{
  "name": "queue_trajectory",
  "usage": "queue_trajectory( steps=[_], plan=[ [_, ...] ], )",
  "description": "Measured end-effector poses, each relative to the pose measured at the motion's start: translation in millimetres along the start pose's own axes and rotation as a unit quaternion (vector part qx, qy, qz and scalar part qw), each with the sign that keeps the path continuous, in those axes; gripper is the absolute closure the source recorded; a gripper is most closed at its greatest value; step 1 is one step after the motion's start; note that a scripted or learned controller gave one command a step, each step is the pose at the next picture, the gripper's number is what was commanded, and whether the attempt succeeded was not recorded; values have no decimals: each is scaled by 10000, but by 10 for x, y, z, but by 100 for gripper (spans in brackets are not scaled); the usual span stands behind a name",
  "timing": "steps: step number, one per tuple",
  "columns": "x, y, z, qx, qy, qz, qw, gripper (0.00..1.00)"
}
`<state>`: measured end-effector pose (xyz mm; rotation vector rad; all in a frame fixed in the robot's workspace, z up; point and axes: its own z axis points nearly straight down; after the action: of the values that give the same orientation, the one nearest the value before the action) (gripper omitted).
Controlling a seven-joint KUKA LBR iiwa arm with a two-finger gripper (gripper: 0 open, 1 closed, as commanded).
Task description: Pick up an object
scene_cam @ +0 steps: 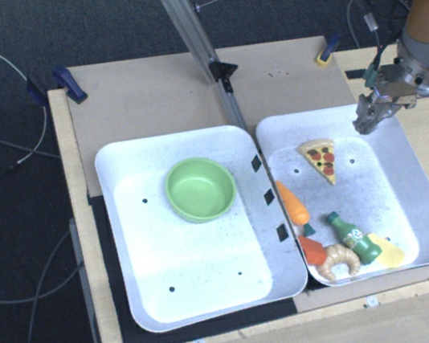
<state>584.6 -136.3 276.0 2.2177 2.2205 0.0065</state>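
Note:
The right bin (410,174) holds a pizza slice (321,158) near its back, an orange carrot (291,202) along its left wall, and a green bottle (354,238) toward the front. A croissant (337,260), a red piece (313,250) and a yellow piece (389,253) lie at the front edge. My gripper (369,114) hangs over the back right rim of this bin, to the right of the pizza slice and above it. Nothing shows between its fingers.
A green bowl (200,188) stands in the left bin (162,297), toward its back. A slanted metal pole (193,32) rises behind the two bins. Blue and yellow clamps (68,83) sit at the bench's back corners.

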Motion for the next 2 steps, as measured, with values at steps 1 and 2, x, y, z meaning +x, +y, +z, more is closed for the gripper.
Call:
queue_trajectory(
  steps=[1, 2],
  plan=[
    [498, 97, 43, 27, 7, -16, 10000, 100],
    [1041, 140, 182, 83, 25, -20, 10000, 100]
  ],
)
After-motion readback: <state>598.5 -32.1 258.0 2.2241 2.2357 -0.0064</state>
